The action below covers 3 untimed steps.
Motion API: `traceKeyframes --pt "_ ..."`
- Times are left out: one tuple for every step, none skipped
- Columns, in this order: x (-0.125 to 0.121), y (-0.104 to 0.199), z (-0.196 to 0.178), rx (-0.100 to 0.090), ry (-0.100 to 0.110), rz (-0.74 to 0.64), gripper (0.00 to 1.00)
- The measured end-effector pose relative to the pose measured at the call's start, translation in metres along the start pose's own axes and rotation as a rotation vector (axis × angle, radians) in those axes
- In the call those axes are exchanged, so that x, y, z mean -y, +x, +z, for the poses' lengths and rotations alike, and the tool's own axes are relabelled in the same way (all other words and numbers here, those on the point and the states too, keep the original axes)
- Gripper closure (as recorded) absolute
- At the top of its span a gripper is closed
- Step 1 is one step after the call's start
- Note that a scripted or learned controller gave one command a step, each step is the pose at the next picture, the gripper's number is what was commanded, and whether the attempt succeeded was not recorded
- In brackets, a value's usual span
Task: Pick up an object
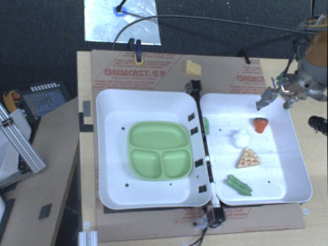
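In the left bin (110,137) a green divided plate (159,150) is seen, lying flat near the middle. This plate is well apart from the gripper and is not the likely target.

Along the dividing edge between the two bins, a small green piece (206,125) is seen at the left wall of the right bin (287,183).

In the right bin several small things are spread. A green pod (239,184) lies near the front, with its long axis running from upper left to lower right. A wedge like a waffle or pizza slice (248,158) lies behind it, and a small white lump (241,138) is just behind the wedge. A red piece like a strawberry (261,124) lies farthest back, near the right side.

The gripper (277,98) is seen above the back right corner of the right bin, with its two fingers spread apart and nothing between them. The red piece is judged to be the nearest thing: it lies just in front of the gripper and slightly to the left. The coming move is judged to be a short travel forward and then down.

The floor of the bin is smooth and white, so a rounded piece could slide when it is touched. Free room is seen around the red piece, only the white lump being near.
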<state>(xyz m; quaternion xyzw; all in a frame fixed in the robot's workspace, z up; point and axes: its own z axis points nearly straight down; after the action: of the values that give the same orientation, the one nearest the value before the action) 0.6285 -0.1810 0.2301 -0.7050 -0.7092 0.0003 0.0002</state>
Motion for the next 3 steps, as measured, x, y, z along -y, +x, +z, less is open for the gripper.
traceKeyframes --pt "0.0 0.006 0.061 -0.001 0.002 0.0 0.0" --pt "0.003 0.006 0.123 0.0 0.001 0.004 0.0" --pt "0.001 0.005 0.108 0.001 -0.006 0.003 1.0"
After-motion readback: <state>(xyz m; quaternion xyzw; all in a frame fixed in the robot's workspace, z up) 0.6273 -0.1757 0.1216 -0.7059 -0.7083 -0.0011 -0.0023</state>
